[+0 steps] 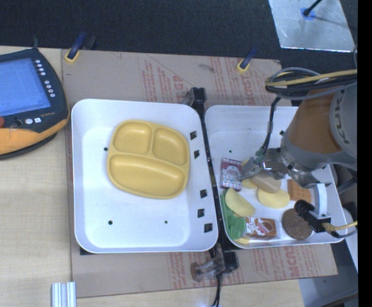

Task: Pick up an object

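A brown board (141, 75) lies on a wooden bench (20, 222), holding two bins. The gripper (253, 169) is down in the right bin (237, 117) among toy foods; I cannot tell its grip.

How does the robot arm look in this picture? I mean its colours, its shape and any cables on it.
The arm is thick and rounded, with a grey shell and a wide orange band above the wrist. Black and yellow cables loop over its top. It narrows to a grey metal gripper, small beside the bulky arm body. No markings can be read on it.
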`<action>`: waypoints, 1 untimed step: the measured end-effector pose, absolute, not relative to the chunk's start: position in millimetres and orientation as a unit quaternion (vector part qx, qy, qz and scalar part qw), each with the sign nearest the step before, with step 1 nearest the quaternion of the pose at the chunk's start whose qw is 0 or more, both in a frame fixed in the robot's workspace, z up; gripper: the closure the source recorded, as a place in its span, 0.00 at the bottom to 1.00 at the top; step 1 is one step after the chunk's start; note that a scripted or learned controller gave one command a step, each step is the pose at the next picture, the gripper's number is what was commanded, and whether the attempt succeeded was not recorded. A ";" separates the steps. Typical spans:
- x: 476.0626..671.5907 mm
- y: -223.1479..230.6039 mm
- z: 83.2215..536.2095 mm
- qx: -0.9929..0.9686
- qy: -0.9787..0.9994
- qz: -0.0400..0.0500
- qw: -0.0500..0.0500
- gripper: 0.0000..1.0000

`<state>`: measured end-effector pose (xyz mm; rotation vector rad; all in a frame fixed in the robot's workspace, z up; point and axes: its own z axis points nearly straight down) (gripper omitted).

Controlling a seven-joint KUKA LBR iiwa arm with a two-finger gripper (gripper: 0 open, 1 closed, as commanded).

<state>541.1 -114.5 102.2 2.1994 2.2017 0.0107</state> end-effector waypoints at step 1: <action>562.4 -137.7 94.1 0.706 0.708 0.001 0.003 0.00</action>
